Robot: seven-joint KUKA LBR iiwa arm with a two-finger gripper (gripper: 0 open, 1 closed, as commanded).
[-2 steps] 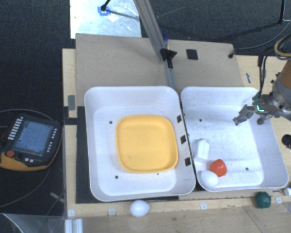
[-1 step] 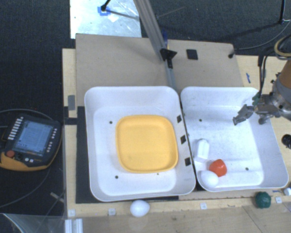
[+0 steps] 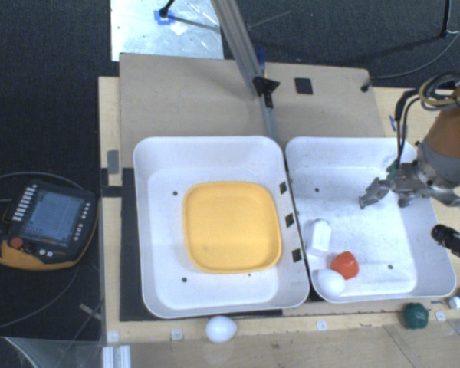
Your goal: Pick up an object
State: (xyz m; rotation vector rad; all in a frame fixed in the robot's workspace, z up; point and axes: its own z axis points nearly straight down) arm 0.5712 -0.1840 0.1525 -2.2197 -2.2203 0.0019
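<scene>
The right bin holds a small white block, a red rounded object and a white egg-shaped object, all clustered at its front left corner. My gripper hangs over the middle right of this bin, behind and to the right of the cluster. Its fingers are spread open with nothing between them. The left bin carries a square yellow plate in its middle.
On the bench in front of the bins lie a white egg and a green ball. A teach pendant rests on the floor at the left. A slanted metal pole rises behind the bins.
</scene>
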